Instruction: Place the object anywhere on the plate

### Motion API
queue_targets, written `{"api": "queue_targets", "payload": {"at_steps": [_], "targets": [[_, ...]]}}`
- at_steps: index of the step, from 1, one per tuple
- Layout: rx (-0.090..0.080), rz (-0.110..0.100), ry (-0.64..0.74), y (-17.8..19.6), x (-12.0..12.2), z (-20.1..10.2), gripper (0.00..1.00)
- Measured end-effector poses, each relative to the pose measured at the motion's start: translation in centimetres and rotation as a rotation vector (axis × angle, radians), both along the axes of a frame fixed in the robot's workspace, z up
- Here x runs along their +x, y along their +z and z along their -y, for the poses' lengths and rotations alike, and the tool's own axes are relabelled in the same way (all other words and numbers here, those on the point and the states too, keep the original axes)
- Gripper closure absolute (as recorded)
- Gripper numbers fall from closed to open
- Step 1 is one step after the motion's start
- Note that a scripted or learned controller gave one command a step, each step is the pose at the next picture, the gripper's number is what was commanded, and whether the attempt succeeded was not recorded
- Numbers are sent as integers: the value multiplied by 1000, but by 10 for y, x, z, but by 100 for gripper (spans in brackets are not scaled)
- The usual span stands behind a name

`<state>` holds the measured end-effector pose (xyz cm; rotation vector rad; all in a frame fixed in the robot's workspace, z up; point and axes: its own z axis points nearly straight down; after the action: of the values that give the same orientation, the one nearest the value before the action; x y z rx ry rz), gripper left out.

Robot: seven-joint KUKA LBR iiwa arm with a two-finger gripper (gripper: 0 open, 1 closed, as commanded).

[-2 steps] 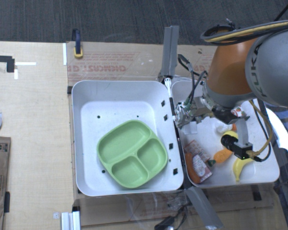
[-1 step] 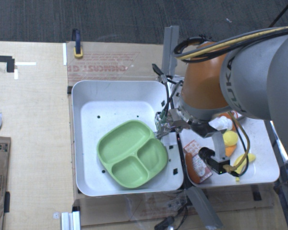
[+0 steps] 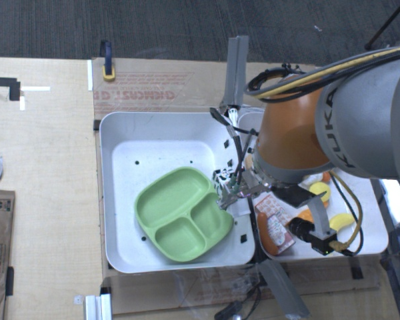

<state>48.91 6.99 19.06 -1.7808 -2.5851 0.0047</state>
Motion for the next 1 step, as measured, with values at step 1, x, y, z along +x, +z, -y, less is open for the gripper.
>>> {"api": "queue_targets", "payload": {"at_steps": [1], "targets": [[1, 1, 242, 0, -11, -14, 100]]}}
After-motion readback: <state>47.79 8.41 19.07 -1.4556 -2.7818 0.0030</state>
